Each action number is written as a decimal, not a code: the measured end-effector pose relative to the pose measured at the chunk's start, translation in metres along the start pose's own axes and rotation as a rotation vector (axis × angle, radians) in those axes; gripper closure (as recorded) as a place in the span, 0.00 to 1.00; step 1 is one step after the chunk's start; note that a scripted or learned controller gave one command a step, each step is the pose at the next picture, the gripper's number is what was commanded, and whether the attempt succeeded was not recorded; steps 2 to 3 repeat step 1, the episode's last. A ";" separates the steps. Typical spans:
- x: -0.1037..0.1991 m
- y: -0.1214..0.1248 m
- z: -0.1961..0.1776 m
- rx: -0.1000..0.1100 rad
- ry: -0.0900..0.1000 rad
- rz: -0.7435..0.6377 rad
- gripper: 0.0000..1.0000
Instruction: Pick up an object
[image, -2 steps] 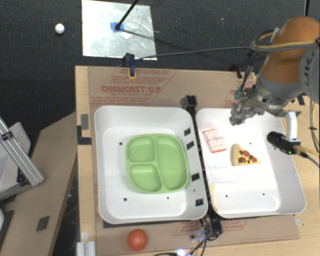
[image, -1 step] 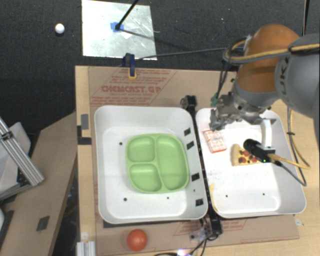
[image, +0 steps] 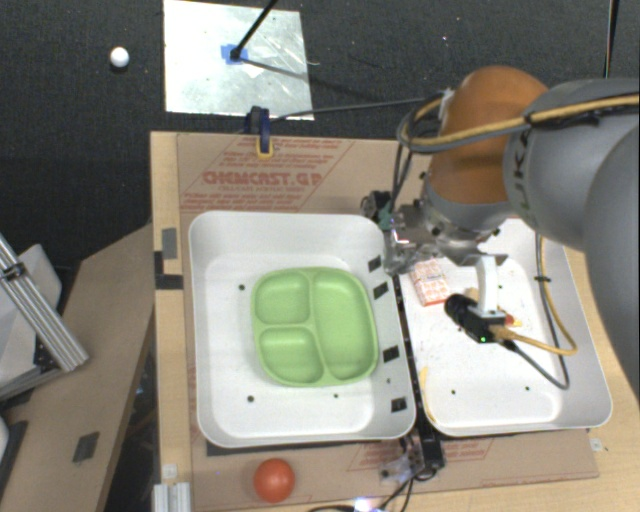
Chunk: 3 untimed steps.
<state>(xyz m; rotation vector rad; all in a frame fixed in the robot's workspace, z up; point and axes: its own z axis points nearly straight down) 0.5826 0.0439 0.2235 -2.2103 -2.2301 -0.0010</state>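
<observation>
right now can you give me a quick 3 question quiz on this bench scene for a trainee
1. True or false: the green divided tray lies in the left bin.
2. Which lies outside both bins, on the cardboard at the front? A) orange ball B) small pink-and-white packet C) green divided tray
3. Fill in: the small pink-and-white packet lies in the ____ bin, just below the arm's wrist.

Key: 1 true; 2 A; 3 right
</observation>
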 end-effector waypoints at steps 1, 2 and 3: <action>0.050 -0.026 -0.008 0.000 0.001 -0.001 1.00; 0.050 -0.026 -0.008 0.000 0.001 -0.001 1.00; 0.050 -0.026 -0.008 0.000 0.001 -0.001 1.00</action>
